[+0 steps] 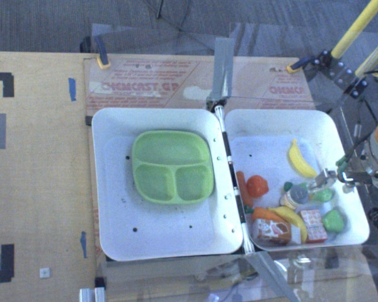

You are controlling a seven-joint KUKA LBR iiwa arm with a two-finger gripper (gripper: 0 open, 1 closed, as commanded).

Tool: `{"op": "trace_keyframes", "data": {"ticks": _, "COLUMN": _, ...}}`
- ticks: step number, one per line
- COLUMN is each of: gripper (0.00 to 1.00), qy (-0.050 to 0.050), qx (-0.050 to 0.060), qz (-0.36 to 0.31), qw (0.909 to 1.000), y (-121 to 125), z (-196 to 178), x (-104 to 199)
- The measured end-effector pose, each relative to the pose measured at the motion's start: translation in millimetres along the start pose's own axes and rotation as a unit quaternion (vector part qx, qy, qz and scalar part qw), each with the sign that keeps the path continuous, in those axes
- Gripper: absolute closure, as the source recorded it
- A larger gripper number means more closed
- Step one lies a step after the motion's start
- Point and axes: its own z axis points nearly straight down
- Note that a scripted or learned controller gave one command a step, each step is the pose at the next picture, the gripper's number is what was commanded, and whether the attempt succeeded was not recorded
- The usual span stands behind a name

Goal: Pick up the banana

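Two white bins [113,168] sit on a wooden bench [31,168] over grey carpet [50,11].

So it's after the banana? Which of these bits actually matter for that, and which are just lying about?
Matter for the job:
- banana, lying apart near the top of the right bin
- gripper, just right of the banana

Just lying about:
- green divided plate in the left bin
- second banana, in the pile
- red tomato
- green pepper
- small red carton
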Motion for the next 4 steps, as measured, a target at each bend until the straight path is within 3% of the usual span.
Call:
{"op": "trace_keyframes", "data": {"ticks": 1, "gripper": 0.00, "qy": -0.001, "qx": -0.001, "qz": -0.010, "qw": 0.9999, "y": 69, "z": 24, "x": 2}}
{"op": "trace_keyframes", "data": {"ticks": 2, "gripper": 0.00, "qy": -0.002, "qx": -0.005, "qz": -0.030, "qw": 0.9995, "y": 121, "z": 101, "x": 7}}
{"op": "trace_keyframes", "data": {"ticks": 3, "gripper": 1.00, "qy": -0.005, "qx": -0.007, "qz": -0.030, "qw": 0.9995, "y": 122, "z": 90, "x": 5}}
{"op": "trace_keyframes", "data": {"ticks": 4, "gripper": 1.00, "qy": -0.001, "qx": -0.001, "qz": 0.118, "qw": 0.9930, "y": 174, "z": 81, "x": 9}}
